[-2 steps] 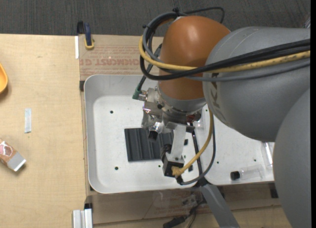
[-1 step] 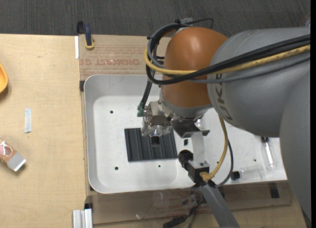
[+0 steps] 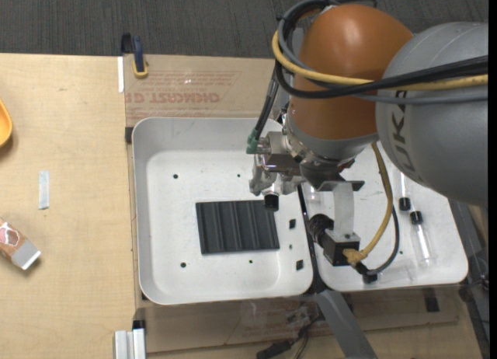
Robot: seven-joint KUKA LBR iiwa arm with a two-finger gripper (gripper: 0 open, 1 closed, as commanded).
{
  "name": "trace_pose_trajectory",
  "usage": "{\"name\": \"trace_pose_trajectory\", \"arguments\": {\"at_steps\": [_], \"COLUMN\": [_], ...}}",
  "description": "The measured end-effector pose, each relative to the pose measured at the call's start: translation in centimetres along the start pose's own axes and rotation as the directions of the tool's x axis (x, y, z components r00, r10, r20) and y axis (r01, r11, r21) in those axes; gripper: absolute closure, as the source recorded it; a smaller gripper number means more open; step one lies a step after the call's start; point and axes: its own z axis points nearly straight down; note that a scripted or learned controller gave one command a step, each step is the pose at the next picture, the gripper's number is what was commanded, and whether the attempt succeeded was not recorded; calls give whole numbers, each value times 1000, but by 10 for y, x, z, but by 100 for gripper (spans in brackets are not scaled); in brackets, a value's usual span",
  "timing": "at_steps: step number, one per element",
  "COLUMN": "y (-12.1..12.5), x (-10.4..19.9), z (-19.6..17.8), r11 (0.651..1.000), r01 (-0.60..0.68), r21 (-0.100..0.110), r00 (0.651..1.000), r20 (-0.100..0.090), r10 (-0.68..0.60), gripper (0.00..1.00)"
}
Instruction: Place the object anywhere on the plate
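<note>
Two white bins side by side: left bin (image 3: pixel 147 194), right bin (image 3: pixel 446 260). Dark ribbed plate (image 3: pixel 233 227) lies flat in the left bin, towards its near-right part. Arm (image 3: pixel 353 78) comes in from the right, and its orange wrist section hangs over the seam between the bins. Gripper (image 3: pixel 266 182) sits low over the left bin, just beyond the plate's far-right corner. Jaw state: cannot tell, the wrist body blocks the view.

Small black piece (image 3: pixel 271 202) is right under the gripper, at the plate's far-right corner. It is possibly the object, but it could be part of the tool; too small to say. I can't tell whether it is touching the plate or just beside it.

Clear tube (image 3: pixel 417 229) with a black cap lies in the right bin, well apart from the plate. Blue clamp (image 3: pixel 137 53) sits on the far edge of the bench. White strip (image 3: pixel 43 190) lies on the wooden top, far left.
</note>
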Motion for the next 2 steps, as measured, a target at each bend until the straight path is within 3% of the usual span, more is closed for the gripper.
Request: {"name": "trace_pose_trajectory", "arguments": {"at_steps": [1,2], "y": [-6,-6], "x": [31,13], "z": [19,25], "r11": [924,917], "r01": [382,400], "r21": [2,0], "r00": [924,917], "r20": [-1,-1], "r10": [-382,-400], "gripper": [100,100]}}
